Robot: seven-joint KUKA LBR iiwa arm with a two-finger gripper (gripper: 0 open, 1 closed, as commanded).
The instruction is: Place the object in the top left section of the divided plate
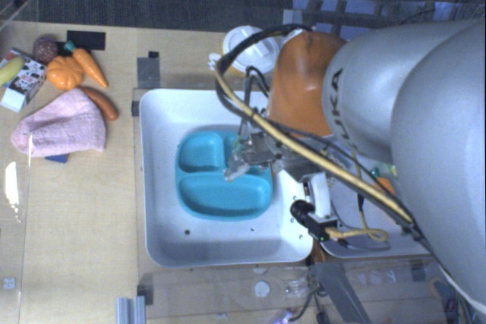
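A blue divided plate (220,177) lies in the left white bin (163,186). Its top left section (201,152) shows bare blue, and the large lower section looks bare too. My gripper (241,162) hangs over the plate's upper right part, near the divider between the top sections. The grey arm and its orange band cover the plate's top right section. I cannot make out any object between the fingers.
The arm's bulk and cables cover most of the right bin (364,239). Left of the bins, on the bench, lie a pink cloth (61,125), toy carrots (89,66), a small pumpkin (63,72) and a card (23,80). A white cup-like item (254,45) sits behind the bin.
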